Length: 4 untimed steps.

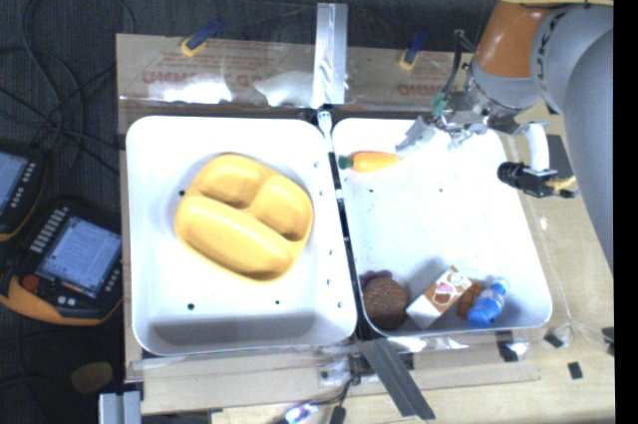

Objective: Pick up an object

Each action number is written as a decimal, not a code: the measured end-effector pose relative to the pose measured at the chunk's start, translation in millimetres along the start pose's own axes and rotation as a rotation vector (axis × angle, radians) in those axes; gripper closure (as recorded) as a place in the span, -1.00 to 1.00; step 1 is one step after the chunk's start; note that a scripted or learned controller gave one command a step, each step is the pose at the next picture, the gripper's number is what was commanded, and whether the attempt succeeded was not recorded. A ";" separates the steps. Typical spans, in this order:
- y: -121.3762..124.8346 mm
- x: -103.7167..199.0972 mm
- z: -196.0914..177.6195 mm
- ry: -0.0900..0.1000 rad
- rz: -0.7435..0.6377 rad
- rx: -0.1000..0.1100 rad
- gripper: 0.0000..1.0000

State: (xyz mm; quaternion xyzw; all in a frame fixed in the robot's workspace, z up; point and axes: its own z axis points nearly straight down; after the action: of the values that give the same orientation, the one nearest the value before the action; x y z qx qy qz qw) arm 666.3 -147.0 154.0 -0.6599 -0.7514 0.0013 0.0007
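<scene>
Dark carpet is surrounding the wooden counter point(558, 242), which is bearing two shallow white bins side by side. Off the counter's left edge, two handheld control pendants point(62, 262) are lying among black cables.

I am reaching in from the right, my orange band point(513, 28) showing above the wrist, and my end effector point(439, 125) is hanging over the far edge of the right bin point(518, 212). How far apart its fingers are standing, I cannot tell, and nothing is showing between them.

Just beside its tip, a small carrot point(369, 161) is lying in the far left corner of that bin: orange and tapered, with a green stub at its left end, resting flat near the dividing wall.

Along the near wall of the same bin, a dark brown round piece point(385, 297), a small white carton with coloured print point(443, 295) and a little blue bottle point(485, 304) are sitting in a row, close together.

A large, lumpy yellow object point(244, 212), looking like joined bread rolls, is taking up the middle of the left bin point(159, 312).
</scene>
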 end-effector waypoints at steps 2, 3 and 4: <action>14.0 92.3 -29.6 0.000 0.090 -0.001 -1.00; 8.3 50.6 39.5 -0.002 -0.147 -0.001 -1.00; -15.2 38.2 65.1 -0.004 -0.295 -0.011 -1.00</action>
State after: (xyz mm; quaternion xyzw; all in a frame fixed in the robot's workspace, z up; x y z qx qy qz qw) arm 646.0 -111.2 88.9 -0.5424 -0.8401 -0.0018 -0.0043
